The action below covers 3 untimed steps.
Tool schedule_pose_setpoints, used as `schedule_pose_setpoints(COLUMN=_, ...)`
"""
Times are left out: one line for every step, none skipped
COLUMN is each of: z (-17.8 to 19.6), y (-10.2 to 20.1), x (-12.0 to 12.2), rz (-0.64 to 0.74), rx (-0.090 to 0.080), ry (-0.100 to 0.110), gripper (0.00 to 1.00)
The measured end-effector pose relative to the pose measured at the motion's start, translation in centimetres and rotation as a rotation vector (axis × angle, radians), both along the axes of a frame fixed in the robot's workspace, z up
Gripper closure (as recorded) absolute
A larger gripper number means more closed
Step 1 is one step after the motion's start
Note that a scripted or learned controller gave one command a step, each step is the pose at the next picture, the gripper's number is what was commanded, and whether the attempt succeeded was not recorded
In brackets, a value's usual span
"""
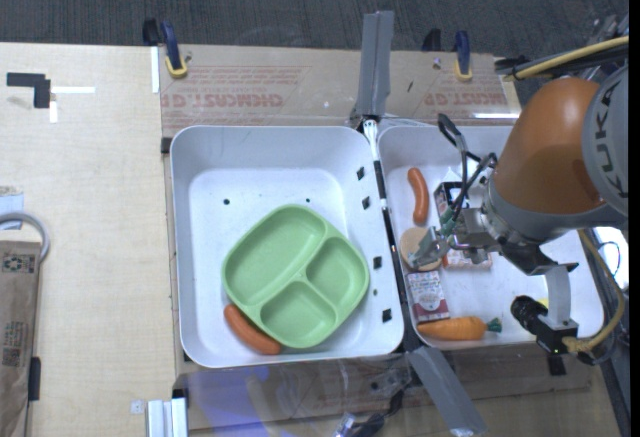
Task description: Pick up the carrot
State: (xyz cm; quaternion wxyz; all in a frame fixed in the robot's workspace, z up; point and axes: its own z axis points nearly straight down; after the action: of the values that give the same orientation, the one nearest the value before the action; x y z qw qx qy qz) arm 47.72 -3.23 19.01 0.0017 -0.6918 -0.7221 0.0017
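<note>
The carrot (456,328) lies loose along the right bin's (500,342) near wall, while the gripper (432,247) hovers further in, over a packet (424,293), presumably short of its target; I cannot tell its state.

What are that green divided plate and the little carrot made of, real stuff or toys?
Green plate: looks like moulded plastic, matte, one even colour with soft rounded dividers. Carrot: probably a plastic toy, smooth uniform orange with a small green tip; too small to be sure.

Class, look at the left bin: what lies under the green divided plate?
An orange sausage-like item pokes out from under the green plate's near-left edge, on the left bin's floor. Its far end is covered by the plate.
</note>
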Motion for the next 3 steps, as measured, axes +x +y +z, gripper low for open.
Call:
schedule_pose_setpoints(z=0.0, y=-4.6, x=6.3, rz=-0.491, rx=-0.004, ry=0.0, gripper=0.0)
schedule_pose_setpoints(z=-10.0, y=-7.3, x=2.3, rz=-0.561, rx=-0.002, ry=0.001, gripper=0.0)
schedule_pose_setpoints(z=-9.2, y=-7.3, x=2.3, rz=-0.564, rx=-0.002, ry=0.005, gripper=1.0)
